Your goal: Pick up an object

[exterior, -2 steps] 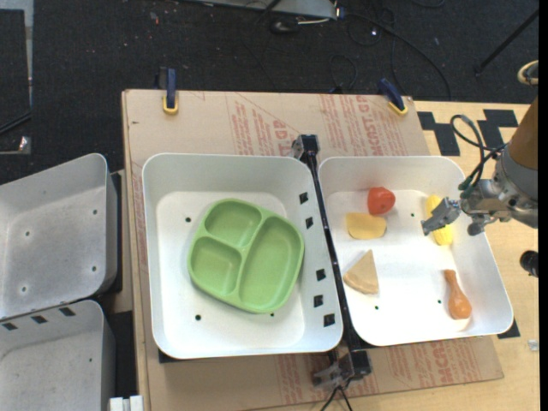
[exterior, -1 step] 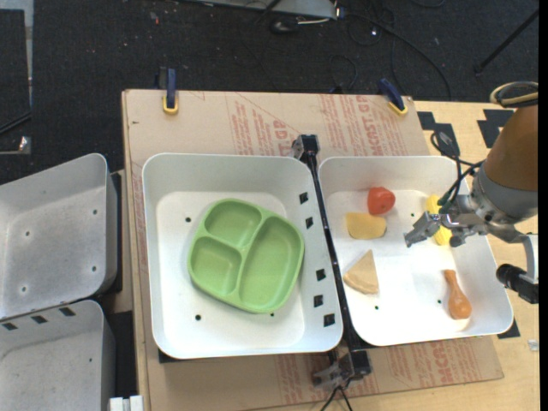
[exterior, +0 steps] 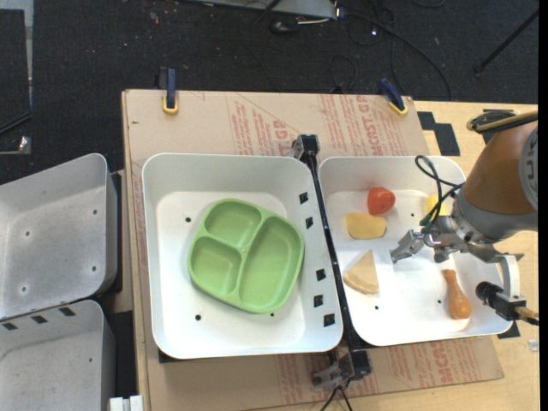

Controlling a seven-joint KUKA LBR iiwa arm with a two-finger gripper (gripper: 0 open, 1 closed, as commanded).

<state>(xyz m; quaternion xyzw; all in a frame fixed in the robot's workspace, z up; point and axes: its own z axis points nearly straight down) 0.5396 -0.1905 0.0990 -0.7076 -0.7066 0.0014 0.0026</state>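
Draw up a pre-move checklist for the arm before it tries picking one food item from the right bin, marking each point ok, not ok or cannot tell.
1. Tool over the right bin: ok.
2. Tool holds nothing between its fingers yet: ok.
3. Wedge-shaped piece lies apart from the yellow piece: ok.
4. Red piece is unobstructed from above: ok.
5. Orange drumstick-shaped piece is clear of the arm: not ok, it lies right by the wrist.
6. Tool's height above the bin floor: cannot tell.

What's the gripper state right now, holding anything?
Gripper: above the right bin, nothing seen between its fingers; open or shut cannot be told.
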